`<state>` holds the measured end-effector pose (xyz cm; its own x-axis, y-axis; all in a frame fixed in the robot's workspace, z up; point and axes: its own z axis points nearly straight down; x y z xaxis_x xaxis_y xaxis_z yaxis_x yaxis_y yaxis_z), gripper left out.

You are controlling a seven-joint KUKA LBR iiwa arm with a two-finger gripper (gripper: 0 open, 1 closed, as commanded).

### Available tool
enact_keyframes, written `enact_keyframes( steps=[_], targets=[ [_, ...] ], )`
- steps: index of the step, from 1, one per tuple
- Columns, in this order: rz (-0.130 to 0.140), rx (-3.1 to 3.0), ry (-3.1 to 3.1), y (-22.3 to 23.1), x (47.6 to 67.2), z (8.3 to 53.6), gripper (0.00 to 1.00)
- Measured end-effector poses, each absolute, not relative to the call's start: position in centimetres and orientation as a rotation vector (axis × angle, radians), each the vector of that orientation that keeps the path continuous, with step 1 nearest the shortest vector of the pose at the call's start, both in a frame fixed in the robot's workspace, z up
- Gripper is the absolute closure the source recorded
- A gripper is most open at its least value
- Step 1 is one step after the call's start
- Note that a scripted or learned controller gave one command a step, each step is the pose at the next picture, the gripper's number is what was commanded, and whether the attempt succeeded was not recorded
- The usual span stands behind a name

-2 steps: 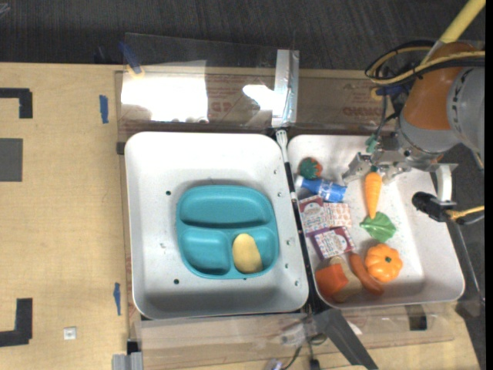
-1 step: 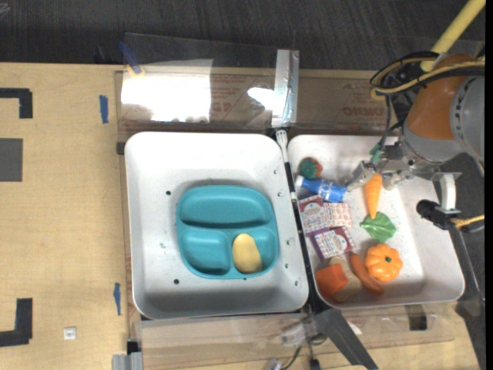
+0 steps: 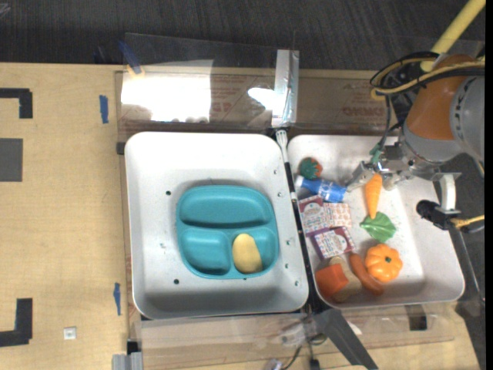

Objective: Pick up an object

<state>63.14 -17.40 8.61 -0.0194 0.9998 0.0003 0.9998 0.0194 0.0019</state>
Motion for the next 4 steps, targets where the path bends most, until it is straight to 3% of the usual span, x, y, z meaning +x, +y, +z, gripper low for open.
enact_keyframes(
  steps=[1,2,3,4],
  targets=[
    [0.002,2.199,2.242,-17.4,63.1,8.6,0.0],
    [0.008,2.194,2.238,-17.4,63.4,9.9,1.0],
    [0.006,2.372,2.05,-15.8,66.9,21.6,1.0],
    [0.007,2.626,1.713,-15.0,66.8,36.4,1.0]
  ],
)
